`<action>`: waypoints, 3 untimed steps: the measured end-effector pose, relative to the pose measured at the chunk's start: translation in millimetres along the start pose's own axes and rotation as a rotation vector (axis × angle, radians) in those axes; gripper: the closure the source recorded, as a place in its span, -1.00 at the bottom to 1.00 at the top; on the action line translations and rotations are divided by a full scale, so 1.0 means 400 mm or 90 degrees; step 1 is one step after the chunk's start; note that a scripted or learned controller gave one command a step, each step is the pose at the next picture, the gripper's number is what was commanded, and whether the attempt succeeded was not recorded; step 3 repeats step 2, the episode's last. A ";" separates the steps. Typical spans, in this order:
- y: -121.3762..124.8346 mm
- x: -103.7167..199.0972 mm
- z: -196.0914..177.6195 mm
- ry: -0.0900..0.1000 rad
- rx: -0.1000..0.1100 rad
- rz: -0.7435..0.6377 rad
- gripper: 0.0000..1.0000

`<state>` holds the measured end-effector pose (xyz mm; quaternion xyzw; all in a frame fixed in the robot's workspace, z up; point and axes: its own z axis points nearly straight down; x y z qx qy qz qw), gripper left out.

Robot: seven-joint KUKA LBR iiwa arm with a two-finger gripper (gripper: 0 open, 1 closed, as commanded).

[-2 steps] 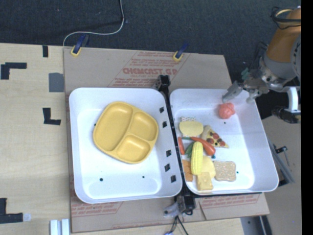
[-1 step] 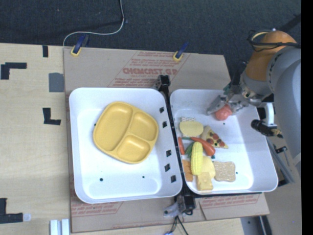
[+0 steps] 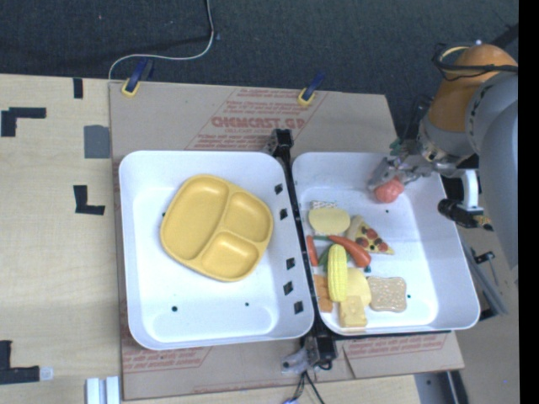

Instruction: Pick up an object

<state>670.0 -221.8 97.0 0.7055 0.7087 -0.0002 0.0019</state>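
Directly beneath my gripper (image 3: 392, 175), touching its tips, sits the red tomato (image 3: 388, 192) at the right bin's (image 3: 438, 310) far end; its grip I cannot tell.

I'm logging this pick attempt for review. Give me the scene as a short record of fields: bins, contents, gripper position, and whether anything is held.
left bin: holds a yellow divided plate
right bin: holds toy foods, among them a corn cob, a pizza slice, a toast slice and a red tomato-like piece
gripper: over the far part of the right bin, just above the red piece
held: cannot tell; the red piece sits right at the fingertips, but a grasp is not clear
arm: reaches in from the right
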 end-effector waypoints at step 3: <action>-0.025 0.391 -0.279 0.004 0.003 -0.002 1.00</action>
